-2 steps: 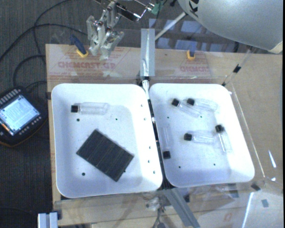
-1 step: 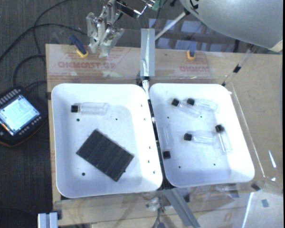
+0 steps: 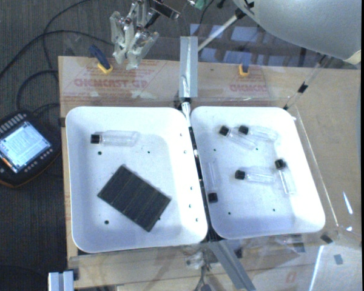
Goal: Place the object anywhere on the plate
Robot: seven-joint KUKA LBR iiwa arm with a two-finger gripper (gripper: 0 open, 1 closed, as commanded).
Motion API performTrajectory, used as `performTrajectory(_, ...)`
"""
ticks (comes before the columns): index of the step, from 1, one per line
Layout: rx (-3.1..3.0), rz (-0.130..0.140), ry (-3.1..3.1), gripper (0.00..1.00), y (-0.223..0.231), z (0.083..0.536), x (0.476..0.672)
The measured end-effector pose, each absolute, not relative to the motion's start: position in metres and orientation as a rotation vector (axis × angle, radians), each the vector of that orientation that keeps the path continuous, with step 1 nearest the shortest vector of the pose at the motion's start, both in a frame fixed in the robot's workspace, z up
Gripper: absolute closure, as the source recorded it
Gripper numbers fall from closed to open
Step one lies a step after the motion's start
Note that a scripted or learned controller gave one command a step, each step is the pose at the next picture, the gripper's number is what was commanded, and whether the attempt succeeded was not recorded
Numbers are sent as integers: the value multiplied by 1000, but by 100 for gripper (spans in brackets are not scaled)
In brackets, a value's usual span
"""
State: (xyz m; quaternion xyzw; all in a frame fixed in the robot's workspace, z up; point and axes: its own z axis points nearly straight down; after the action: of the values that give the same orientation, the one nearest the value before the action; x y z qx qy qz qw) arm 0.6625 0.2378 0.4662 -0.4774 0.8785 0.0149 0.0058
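Note:
A dark ribbed rectangular plate point(image 3: 134, 197) lies flat in the left bin point(image 3: 79, 223), turned at an angle. A clear vial with a black cap point(image 3: 115, 139) rests on its side on the bin floor behind the plate, apart from it. My gripper point(image 3: 127, 58) hangs high over the bench's back edge, beyond the left bin and well away from both the vial and the plate. Its pale fingers stand apart, open, with nothing between them.
The right bin point(image 3: 309, 217) holds several more clear vials with black caps, among them one point(image 3: 255, 176) near its middle. A metal post point(image 3: 188, 71) rises between the bins at the back. A teach pendant point(image 3: 19, 145) lies left of the bench.

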Motion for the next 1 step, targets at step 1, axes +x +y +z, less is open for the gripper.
performTrajectory(1, -1490, 56, 2748, 100, 238, 475, 664)
